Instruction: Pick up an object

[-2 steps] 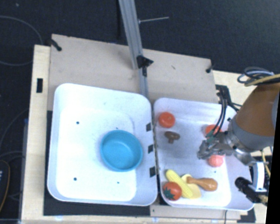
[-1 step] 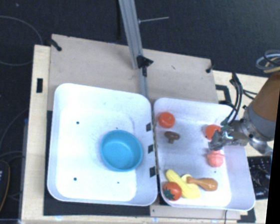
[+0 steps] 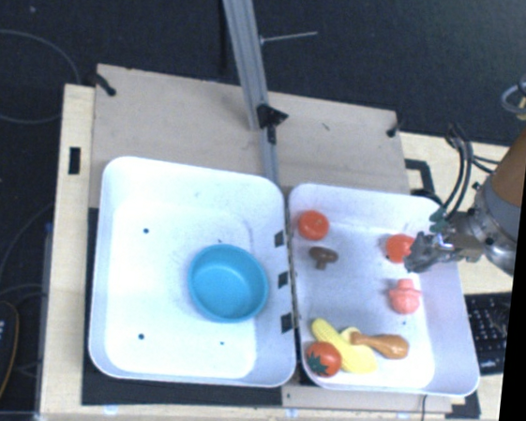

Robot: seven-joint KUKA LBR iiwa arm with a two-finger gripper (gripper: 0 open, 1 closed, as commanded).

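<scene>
- Two shallow white bins sit side by side on the bench: the left bin [image 3: 128, 237] and the right bin [image 3: 445, 353].
- One blue bowl [image 3: 227, 282] lies in the left bin.
- Seven small items lie in the right bin:
- One orange-red round piece [image 3: 313, 225] near the upper left corner.
- One red round piece [image 3: 397, 248] by the gripper.
- One small brown piece [image 3: 323, 255].
- One pink piece [image 3: 405, 297].
- One yellow banana-like piece [image 3: 343, 347].
- One brown drumstick-like piece [image 3: 383, 344].
- One red tomato-like piece [image 3: 323, 359].
- One gripper [image 3: 422, 254] reaches over the right bin.
</scene>
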